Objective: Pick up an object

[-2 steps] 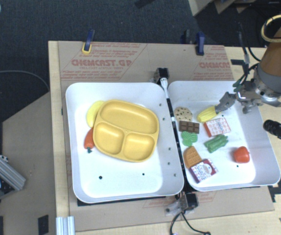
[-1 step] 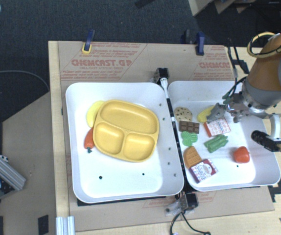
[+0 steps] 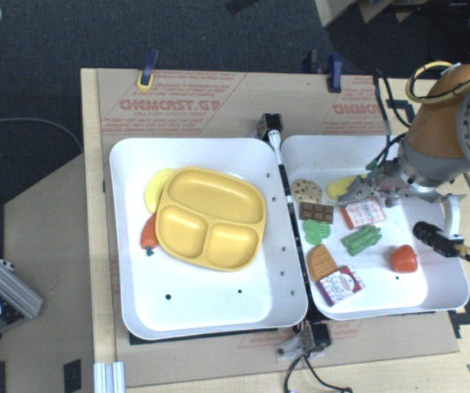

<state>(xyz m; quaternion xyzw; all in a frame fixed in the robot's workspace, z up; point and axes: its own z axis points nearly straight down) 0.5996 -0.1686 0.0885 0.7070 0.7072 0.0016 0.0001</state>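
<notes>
My gripper [image 3: 359,190] hangs low over the back of the right bin [image 3: 431,297], reaching in from the right under the orange-banded wrist [image 3: 444,117]. It is right beside a small yellow piece [image 3: 337,189] and just above a red and white packet [image 3: 365,214]. Nothing can be seen held in it. Around it lie a round cookie [image 3: 305,189], a brown chocolate bar [image 3: 316,212], two green pieces [image 3: 316,232] [image 3: 361,239], a slice of toast [image 3: 321,261], a dark red packet [image 3: 341,285] and a red tomato [image 3: 404,259].
The left bin [image 3: 128,219] holds a yellow divided plate [image 3: 210,218], with a yellow piece [image 3: 156,188] tucked under its left edge and an orange-red carrot [image 3: 149,234] beside it. A black divider [image 3: 288,211] runs between the bins. Cables trail at the right.
</notes>
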